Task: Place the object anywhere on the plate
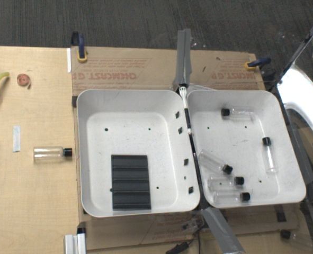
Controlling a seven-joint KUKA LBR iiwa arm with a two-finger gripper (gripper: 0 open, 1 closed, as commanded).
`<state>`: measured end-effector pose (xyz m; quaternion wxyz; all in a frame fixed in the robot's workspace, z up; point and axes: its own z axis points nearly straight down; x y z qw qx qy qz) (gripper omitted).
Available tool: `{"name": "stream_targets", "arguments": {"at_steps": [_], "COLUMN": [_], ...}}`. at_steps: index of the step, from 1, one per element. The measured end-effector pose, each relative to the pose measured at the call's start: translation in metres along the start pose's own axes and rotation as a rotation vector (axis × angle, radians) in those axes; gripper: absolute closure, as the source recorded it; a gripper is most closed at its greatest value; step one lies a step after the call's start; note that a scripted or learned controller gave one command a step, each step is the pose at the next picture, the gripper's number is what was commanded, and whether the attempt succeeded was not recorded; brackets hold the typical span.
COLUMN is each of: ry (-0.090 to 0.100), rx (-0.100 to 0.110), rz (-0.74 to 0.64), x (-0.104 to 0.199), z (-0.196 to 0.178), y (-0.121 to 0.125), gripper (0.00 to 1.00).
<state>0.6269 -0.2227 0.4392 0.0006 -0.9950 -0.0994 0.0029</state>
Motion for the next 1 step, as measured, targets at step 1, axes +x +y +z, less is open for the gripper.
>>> {"name": "stream_targets", "arguments": {"at_steps": [1], "ry": [0.001], "rx": [0.000], "rz": [-0.002], "x": [-0.0772], "z": [-0.0005], "y": [-0.0161], "gripper": [0.00]}}
